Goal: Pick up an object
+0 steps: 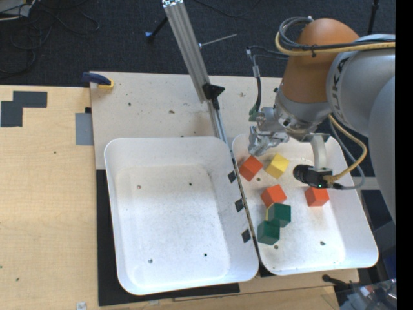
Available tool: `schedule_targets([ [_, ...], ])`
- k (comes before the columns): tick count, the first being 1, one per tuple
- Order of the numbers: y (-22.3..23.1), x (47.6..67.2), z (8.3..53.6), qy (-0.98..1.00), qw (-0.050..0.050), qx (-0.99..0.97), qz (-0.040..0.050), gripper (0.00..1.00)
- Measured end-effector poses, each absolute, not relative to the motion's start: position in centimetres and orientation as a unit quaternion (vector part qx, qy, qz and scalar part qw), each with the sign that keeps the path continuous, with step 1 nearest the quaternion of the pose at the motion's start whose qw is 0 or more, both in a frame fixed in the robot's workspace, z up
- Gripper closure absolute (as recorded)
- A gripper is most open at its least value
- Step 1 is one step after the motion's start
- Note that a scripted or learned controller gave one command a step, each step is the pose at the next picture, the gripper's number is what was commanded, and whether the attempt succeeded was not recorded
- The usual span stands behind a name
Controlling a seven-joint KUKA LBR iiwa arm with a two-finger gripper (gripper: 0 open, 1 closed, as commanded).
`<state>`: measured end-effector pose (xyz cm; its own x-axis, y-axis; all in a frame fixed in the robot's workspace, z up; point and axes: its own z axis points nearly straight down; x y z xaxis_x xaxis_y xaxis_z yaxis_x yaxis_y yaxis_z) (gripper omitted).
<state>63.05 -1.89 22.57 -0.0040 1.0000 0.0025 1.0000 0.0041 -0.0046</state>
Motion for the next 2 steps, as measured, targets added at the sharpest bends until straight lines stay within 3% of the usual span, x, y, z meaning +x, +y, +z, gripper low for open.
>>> schedule_targets([
  [2,8.0,63.2,23.5,-0.709,0.001,-0.705,-0.0002,1.00],
])
